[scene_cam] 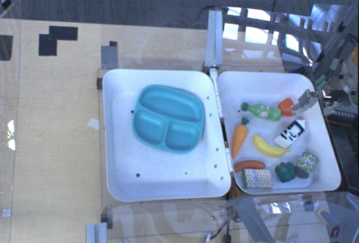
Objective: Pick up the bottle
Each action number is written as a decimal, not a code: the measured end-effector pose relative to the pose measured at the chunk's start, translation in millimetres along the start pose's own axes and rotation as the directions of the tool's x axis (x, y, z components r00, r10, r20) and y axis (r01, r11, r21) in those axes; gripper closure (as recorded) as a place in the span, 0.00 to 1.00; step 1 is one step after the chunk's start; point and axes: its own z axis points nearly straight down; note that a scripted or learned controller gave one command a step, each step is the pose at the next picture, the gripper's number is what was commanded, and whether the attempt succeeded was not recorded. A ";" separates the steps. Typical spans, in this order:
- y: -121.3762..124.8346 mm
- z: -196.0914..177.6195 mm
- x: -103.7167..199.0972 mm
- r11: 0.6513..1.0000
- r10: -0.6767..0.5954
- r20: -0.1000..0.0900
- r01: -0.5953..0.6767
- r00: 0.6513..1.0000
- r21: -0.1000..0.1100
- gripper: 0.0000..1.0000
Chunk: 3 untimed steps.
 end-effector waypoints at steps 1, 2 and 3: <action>75.8 105.4 41.6 0.991 -0.136 -0.001 0.136 0.991 0.000 0.00; 70.0 166.4 54.1 0.987 -0.160 0.001 0.160 0.987 -0.007 0.00; 72.7 153.3 55.5 0.987 -0.161 0.000 0.161 0.987 -0.014 1.00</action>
